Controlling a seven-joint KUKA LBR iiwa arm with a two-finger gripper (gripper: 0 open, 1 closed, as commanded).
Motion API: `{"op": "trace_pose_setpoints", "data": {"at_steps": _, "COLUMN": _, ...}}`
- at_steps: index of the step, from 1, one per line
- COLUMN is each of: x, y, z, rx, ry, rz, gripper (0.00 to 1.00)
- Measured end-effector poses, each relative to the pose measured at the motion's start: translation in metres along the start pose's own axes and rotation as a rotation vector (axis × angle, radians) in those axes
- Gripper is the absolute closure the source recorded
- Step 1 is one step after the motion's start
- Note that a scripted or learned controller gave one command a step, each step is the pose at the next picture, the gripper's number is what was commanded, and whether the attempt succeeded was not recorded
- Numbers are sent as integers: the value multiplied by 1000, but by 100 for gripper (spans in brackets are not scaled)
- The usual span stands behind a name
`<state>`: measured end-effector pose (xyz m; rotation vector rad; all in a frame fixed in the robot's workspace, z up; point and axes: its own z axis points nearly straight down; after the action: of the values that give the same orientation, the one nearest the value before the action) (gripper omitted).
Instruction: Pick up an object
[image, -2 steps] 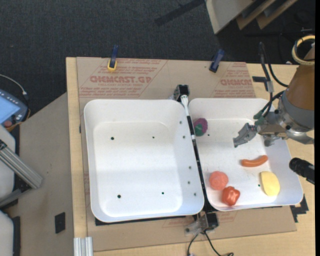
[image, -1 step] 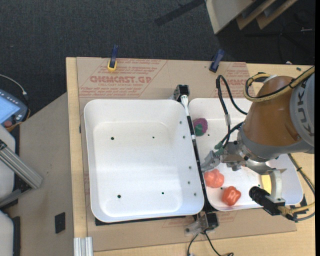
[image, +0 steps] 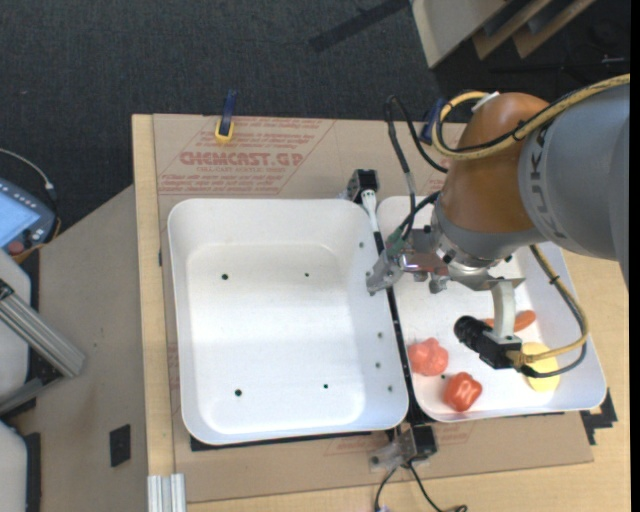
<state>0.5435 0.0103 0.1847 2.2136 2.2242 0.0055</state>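
My gripper hangs low over the left part of the right bin, close to the rim between the two bins, and the wrist hides most of it. In the right bin's near part lie a pink lumpy object and a red pepper-like object. Further right are an orange object and a yellow object, both partly hidden by the robot's own parts. I see nothing held in the gripper.
The left bin stands beside the right one on a cardboard sheet. The grey arm with its orange band covers the far half of the right bin. A blue and yellow clamp sits at the cardboard's far edge.
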Motion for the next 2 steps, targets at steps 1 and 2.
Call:
{"op": "trace_pose_setpoints", "data": {"at_steps": 1, "x": -53, "y": 73, "z": -122, "rx": -15, "ry": -5, "rz": 7, "gripper": 0}}
{"op": "trace_pose_setpoints", "data": {"at_steps": 2, "x": 134, "y": 56, "z": -97, "rx": 6, "ry": 6, "rz": -11, "gripper": 0}}
